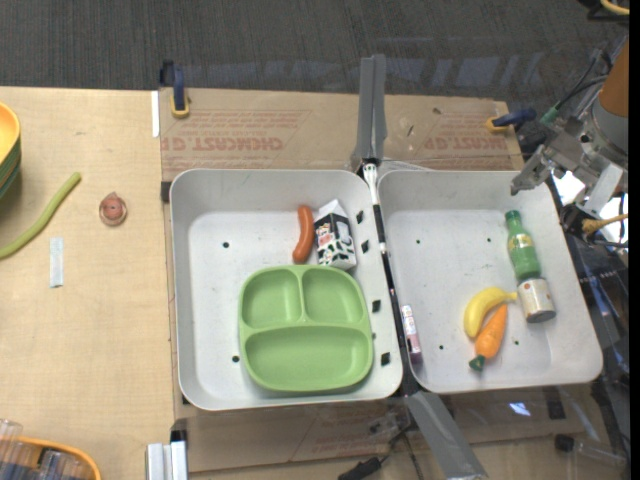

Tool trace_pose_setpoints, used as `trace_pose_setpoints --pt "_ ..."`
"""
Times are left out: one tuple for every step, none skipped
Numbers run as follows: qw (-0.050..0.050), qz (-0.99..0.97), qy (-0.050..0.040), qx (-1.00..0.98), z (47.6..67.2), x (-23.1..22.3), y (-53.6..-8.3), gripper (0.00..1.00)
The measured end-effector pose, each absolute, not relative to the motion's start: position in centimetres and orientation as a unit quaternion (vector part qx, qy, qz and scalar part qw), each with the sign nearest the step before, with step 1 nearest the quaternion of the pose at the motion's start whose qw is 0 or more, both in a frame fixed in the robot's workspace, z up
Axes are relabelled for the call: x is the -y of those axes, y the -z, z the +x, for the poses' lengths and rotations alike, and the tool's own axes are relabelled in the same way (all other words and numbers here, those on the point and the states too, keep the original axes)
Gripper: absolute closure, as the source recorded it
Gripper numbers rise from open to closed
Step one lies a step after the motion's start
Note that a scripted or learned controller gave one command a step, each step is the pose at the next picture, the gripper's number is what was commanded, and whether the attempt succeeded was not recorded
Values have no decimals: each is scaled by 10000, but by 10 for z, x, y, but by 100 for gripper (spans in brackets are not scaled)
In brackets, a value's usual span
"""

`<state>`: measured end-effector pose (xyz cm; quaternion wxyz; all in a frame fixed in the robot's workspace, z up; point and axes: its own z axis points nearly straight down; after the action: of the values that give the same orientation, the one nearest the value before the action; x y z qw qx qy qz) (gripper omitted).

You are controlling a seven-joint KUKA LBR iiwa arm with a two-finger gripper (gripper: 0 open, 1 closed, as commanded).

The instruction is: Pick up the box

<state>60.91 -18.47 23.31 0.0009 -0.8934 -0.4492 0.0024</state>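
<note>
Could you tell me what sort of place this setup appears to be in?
Probably a robotics lab's test bench: two white bins sit on cardboard clamped to a table, holding toy food such as a banana and carrot, with loose cables at right.

A dark grey carpet floor [300, 18] lies behind the bench. A light wooden table [80, 298] stands left, beside brown cardboard [270, 133].

cardboard sheet [250, 128]: carried red print, upside down and mirrored from this camera, roughly "CHEMCAST GE", repeated faintly at its right end
box [334, 236]: bore black and red graphics, too small to read
</note>
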Motion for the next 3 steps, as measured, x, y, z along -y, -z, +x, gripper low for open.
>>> trace_pose_setpoints --pt "13 -9448 -28 3277 586 176 -187 0" --pt "2 -9768 -21 2143 577 154 -218 0" --pt "0 -9935 -27 1137 583 138 -224 0"
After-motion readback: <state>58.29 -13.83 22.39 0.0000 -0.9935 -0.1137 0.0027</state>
